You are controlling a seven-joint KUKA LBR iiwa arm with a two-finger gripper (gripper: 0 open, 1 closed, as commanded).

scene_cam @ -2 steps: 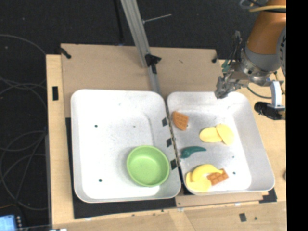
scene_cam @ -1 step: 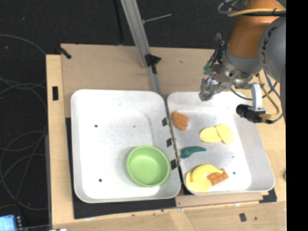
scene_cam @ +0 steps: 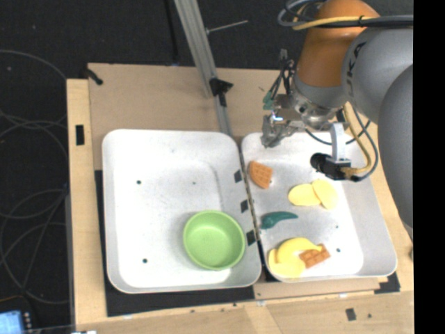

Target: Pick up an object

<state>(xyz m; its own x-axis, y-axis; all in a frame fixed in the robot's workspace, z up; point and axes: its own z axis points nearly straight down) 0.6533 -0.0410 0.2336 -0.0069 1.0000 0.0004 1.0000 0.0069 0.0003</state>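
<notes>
My gripper (scene_cam: 272, 136) hangs over the far left corner of the right bin (scene_cam: 368, 256), under the orange band of the arm. Nothing shows between its fingers. Just below it lies an orange waffle-like piece (scene_cam: 261, 175). Further right sits a pale yellow piece (scene_cam: 313, 194). A small teal piece (scene_cam: 277, 218) lies near the bin's left wall. At the bin's near edge rests a yellow piece (scene_cam: 290, 256) with a small orange piece (scene_cam: 314, 257) on top of it.
The left bin (scene_cam: 139, 186) holds a green bowl (scene_cam: 213, 239) at its near right corner. A slanted metal pole (scene_cam: 201, 54) rises behind the bins. A black cable connector (scene_cam: 330, 165) hangs off the wrist over the right bin.
</notes>
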